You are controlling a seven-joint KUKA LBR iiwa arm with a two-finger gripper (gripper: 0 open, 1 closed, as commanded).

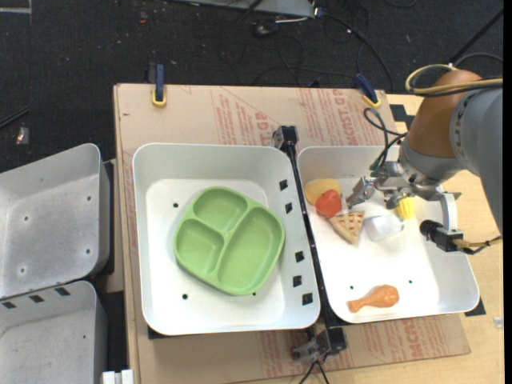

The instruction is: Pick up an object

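The red toy tomato [328,204] sits in the right bin [448,294], up near its far left corner, with a yellow rounded piece [322,188] touching it from behind and a tan pizza-slice toy [348,226] just beside it toward the near side. From the gripper [370,189] this cluster lies to the camera's left and a shade nearer, so the coming move looks to me like a short slide leftward and down, not a long reach. The pizza slice runs its long axis at a slant, point toward the near right; the tomato is round and offers no preferred direction.

The gripper hangs low over the far part of that bin on the grey arm [468,134], and nothing sits between its fingers. Whether they stand wide or narrow I cannot tell from here; the metalwork is too tangled with cables.

Right under the wrist lie a white cup-like piece [382,226] and a small yellow item [406,208], near enough that they could get nudged. Well apart, by the bin's near wall, a toy chicken drumstick [374,298] lies with its long axis left to right.

The bin floor is smooth white plastic, shallow-walled. The left bin [152,214] holds a green divided plate [230,240]. Both stand on a cardboard-covered bench [232,110].
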